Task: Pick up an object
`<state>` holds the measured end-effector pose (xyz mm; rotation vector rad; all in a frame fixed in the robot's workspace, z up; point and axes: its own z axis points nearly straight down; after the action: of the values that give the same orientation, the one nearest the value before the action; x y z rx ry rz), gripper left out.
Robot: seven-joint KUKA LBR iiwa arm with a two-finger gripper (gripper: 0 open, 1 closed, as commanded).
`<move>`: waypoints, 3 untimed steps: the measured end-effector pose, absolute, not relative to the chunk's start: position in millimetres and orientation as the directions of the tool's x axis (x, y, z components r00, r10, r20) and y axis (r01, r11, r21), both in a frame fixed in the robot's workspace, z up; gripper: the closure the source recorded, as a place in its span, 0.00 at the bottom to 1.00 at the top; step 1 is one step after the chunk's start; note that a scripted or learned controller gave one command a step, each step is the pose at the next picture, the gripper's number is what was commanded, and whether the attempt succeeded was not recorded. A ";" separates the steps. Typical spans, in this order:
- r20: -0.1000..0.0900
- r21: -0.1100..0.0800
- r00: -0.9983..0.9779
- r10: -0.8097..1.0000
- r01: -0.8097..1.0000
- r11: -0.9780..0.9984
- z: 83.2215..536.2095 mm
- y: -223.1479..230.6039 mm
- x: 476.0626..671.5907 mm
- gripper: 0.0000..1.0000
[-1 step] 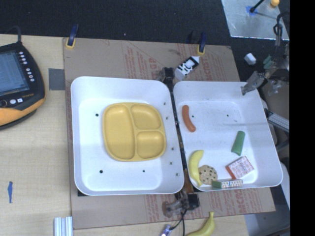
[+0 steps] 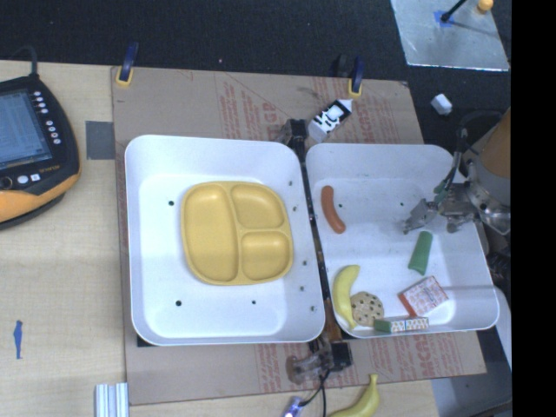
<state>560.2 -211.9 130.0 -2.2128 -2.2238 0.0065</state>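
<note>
Right white plastic bin [image 2: 391, 168]: grey metal two-finger gripper [image 2: 432, 213] at three o'clock, jaws spread, nothing between; green oblong block [image 2: 421, 252] just beneath toward four o'clock; risk of slanted block slipping sideways on closure, or jaws closing short.

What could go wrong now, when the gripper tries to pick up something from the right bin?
The gripper hovers just above the green stick, close to the bin's right wall; it may clip the wall. The banana, cookie and red packet lie crowded together, so a grab there could catch two.
</note>
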 end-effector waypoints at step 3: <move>0.001 -0.001 -0.004 1.000 1.000 0.004 144.8 -123.1 653.7 0.00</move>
<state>653.7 -123.1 144.8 -2.2158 -2.2246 0.0001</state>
